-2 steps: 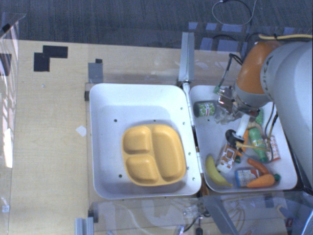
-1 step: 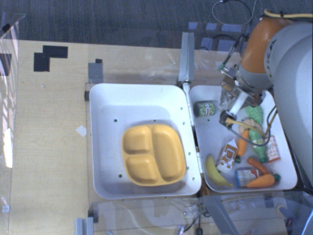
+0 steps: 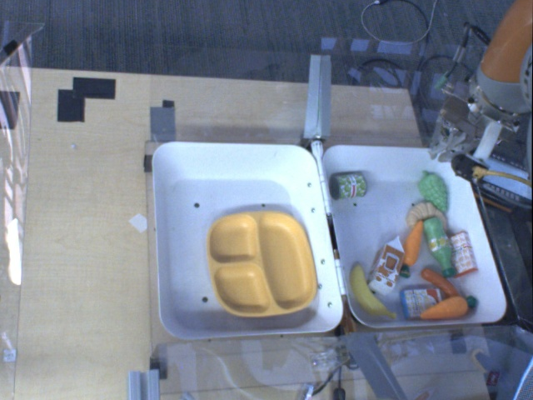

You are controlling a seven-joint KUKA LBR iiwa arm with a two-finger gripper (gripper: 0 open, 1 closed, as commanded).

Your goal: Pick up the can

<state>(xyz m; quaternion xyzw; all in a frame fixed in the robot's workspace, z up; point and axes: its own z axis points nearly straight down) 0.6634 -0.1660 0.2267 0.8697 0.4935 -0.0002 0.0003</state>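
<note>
The wooden counter [image 3: 92, 248] carries two shallow white bins side by side. The left bin [image 3: 179, 223], the one farther from the hand, holds a yellow divided tray [image 3: 261, 262] lying flat. The right bin [image 3: 379, 223] lies just below and to the left of the hand in the camera view. The grey arm with its orange band [image 3: 510, 44] reaches in at the upper right, and the hand [image 3: 454, 144] hangs over the right bin's far right corner, by the rim; whether it is spread or pressed together I cannot tell, and nothing shows between its tips.

The can [image 3: 348, 185], green with a pale label, lies on its side in the right bin's far left corner, well apart from the hand and to its left. Nearer the hand, just below it, sits a green leafy toy [image 3: 433, 192]. Farther down lie a green bottle [image 3: 437, 245], a banana [image 3: 368, 292], a small carton [image 3: 386, 264], a red-labelled packet [image 3: 462, 252] and a carrot [image 3: 445, 308].
</note>
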